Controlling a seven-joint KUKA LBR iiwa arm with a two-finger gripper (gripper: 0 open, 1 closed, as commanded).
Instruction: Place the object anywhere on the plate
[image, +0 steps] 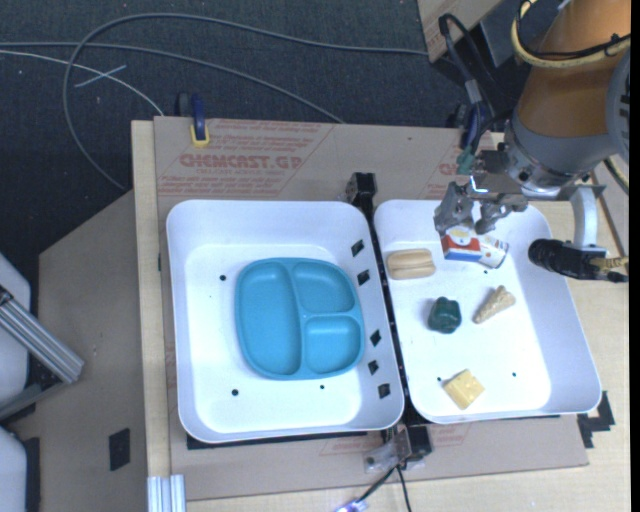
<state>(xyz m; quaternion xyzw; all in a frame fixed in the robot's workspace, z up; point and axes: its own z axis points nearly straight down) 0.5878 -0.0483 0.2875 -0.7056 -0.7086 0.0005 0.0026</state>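
Closest to the camera is the front lip of the bench (300, 465), plain wood with some clips and a wire poking out at the bottom. Going left to right from there: the left bin (200, 330) has the blue plate (300, 317) sitting pretty much in the middle of it, the divided kind with three sections, nothing on it yet. Makes sense it's centred, gives the arm a big easy target since the object can go anywhere on it

Then there's the black divider where the two bins meet, and the right bin (570, 330) with all the loose stuff. A tan bread roll (410, 264) near the divider, a dark green lump (445, 315) below it, a yellowish cheese cube (463, 388) toward the front, and a pale wedge (493, 304) a bit further right. All spread apart from each other, which I'd guess is so the fingers can get around one without bumping the rest

The gripper (470, 222) is down over the back of the right bin, right above a small red and white box (466, 244). That box looks like the thing it's going for. Honestly can't tell if the fingers are spread or squeezed from this angle, or whether the box is between them or just lying under them, too much metal in the way. So I'd say the job's at the grabbing stage, with the whole carry across to the plate left to do
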